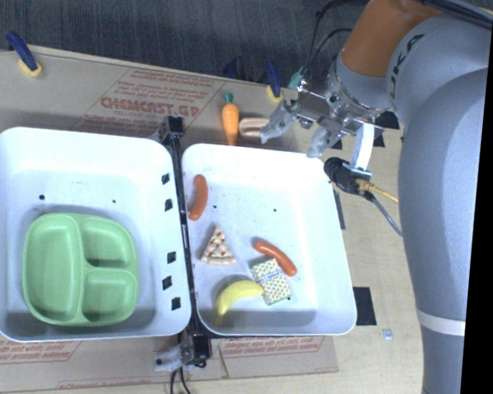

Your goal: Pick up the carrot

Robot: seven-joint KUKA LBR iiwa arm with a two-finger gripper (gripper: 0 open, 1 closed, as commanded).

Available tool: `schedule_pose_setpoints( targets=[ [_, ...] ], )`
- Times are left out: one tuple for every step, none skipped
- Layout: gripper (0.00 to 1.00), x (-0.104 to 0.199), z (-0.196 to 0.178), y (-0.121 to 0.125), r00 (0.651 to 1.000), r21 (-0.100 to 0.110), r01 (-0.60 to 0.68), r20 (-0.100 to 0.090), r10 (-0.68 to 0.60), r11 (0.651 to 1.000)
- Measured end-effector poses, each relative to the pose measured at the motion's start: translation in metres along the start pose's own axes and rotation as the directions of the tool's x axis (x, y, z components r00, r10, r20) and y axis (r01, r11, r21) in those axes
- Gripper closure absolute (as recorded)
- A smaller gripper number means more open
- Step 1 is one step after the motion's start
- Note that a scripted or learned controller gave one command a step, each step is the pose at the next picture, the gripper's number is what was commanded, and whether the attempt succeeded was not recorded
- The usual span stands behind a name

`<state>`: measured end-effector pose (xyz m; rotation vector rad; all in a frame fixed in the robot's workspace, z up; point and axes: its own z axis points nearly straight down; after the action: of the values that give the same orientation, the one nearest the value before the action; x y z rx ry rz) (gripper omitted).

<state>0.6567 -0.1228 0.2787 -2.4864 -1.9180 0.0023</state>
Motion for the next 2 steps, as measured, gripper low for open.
schedule_pose_setpoints(
  targets=[
    [0.0,-0.019,0.188,0.004,0.972,0.004,-0.235,0.001,0.235,0.972],
    [0.0,0.026,0.148,-0.007,0.803,0.003,-0.596,0.001,0.596,0.803]
  ],
)
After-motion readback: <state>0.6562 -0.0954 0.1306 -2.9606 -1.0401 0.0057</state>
